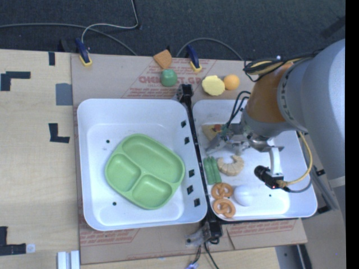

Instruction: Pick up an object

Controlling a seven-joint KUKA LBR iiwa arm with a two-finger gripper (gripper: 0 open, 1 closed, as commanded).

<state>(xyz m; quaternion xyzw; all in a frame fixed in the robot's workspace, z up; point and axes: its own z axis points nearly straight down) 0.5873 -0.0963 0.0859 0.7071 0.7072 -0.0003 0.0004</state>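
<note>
Beside the fingers (220, 141) lie a croissant (230, 165) and pretzels (222, 199).

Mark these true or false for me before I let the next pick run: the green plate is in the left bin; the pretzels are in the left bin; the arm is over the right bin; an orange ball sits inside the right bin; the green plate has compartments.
1. The green plate lies in the left bin. True.
2. The pretzels lie in the left bin. False: they lie in the right bin, near its front left corner.
3. The arm reaches over the right bin. True.
4. The orange ball sits inside the right bin. False: it rests on the cardboard behind the bins, beside a yellow object.
5. The green plate has three compartments. True.
</note>
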